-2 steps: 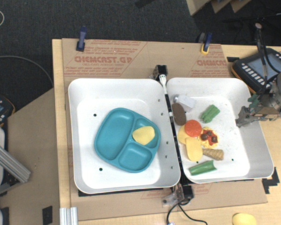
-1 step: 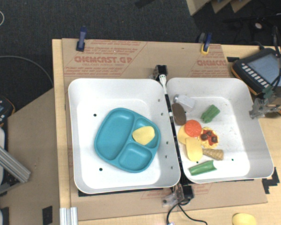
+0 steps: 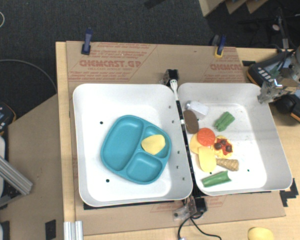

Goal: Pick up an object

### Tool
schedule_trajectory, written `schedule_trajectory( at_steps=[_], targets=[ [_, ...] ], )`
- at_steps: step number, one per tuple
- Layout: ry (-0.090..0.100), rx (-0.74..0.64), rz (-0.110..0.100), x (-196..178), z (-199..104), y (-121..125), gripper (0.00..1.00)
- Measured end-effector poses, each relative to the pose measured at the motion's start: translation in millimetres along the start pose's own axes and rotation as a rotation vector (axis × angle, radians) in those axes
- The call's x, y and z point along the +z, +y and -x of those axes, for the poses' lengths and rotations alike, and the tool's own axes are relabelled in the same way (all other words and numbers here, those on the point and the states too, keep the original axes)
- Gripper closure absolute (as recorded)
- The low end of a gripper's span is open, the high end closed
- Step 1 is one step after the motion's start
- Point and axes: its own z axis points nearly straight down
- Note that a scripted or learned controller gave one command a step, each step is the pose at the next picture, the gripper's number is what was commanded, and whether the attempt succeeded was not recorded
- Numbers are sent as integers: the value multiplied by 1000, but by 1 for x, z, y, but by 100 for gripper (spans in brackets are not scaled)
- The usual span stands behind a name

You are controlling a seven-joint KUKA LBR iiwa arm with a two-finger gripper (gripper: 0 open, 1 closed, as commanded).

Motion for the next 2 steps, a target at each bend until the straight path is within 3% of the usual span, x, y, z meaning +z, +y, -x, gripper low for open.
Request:
schedule_trajectory(
  at_steps=[1, 2],
  targets=[
    [6, 6, -12, 12, -15, -80, 100],
    [4, -3, -2, -31, -102, -76, 100]
  ],
)
